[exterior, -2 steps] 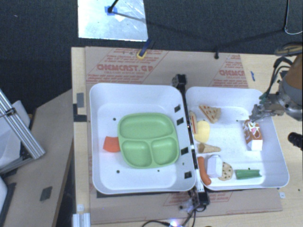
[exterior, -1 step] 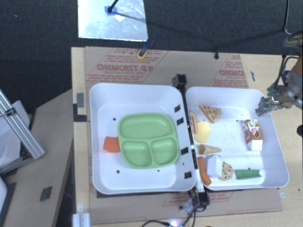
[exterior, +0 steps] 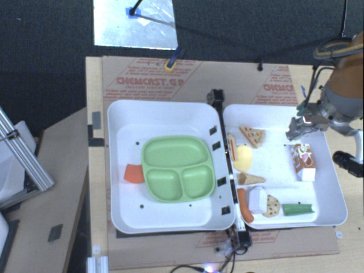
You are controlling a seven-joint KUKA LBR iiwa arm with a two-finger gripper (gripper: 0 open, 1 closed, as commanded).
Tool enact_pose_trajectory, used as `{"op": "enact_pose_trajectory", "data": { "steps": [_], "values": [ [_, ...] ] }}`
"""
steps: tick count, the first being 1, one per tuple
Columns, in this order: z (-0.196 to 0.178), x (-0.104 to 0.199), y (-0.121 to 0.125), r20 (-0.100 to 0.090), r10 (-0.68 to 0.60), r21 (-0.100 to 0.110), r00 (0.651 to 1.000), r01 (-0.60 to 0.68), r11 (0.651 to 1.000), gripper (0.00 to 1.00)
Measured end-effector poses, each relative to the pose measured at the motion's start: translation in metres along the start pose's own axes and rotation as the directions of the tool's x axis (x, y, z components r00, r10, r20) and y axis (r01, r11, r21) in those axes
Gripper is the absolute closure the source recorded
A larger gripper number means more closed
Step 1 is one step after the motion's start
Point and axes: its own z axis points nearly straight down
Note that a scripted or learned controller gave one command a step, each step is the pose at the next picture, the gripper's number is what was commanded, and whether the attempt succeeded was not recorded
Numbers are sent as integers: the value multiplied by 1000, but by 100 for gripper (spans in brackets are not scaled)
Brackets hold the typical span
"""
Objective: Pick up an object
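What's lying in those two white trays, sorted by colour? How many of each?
Green: 2, divided plate and green stick
Orange/red: 3, orange block, carrot-like piece, strip by the divider
Yellow: 1, yellow lump
Tan/brown: 4
White: 1
Total: 11

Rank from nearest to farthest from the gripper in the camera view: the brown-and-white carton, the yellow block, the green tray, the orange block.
From the gripper:
1. Brown-and-white carton, right bin, just below it.
2. Yellow block, right bin's left side.
3. Green tray, left bin's middle.
4. Orange block, left of the tray.
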Motion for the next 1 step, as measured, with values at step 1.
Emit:
{"op": "enact_pose_trajectory", "data": {
  "steps": [1],
  "values": [
    [5,48,7,0,0,0,1000,0,1000,100]
  ]
}}
